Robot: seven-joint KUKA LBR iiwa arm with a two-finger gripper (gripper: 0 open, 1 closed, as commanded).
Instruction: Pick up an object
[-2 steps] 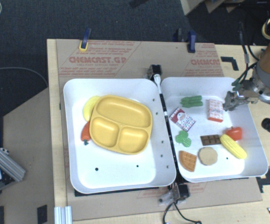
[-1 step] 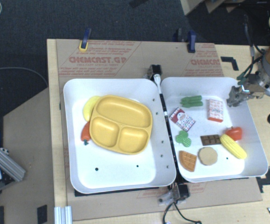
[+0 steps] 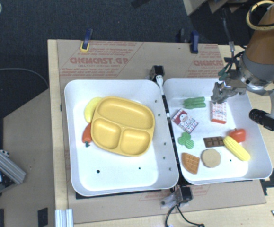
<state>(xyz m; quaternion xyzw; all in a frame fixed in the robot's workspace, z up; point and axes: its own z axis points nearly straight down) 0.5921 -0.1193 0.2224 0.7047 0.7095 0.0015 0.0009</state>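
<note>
My gripper (image 3: 218,97) hangs over the back of the right bin (image 3: 255,171), just above a red and white packet (image 3: 218,112). A green pea pod (image 3: 194,102) lies to its left. Nothing shows between the fingers. Further toys lie in that bin: a red and white card (image 3: 185,121), a green piece (image 3: 186,140), a chocolate bar (image 3: 214,141), a waffle (image 3: 190,162), a round cookie (image 3: 211,158), a yellow corn cob (image 3: 236,149) and a red tomato (image 3: 237,135).
The left bin (image 3: 80,169) holds a yellow divided tray (image 3: 122,126), with a yellow banana (image 3: 91,109) and an orange carrot (image 3: 87,134) at its left edge. Blue clamps (image 3: 86,40) (image 3: 194,41) stand on the board behind the bins.
</note>
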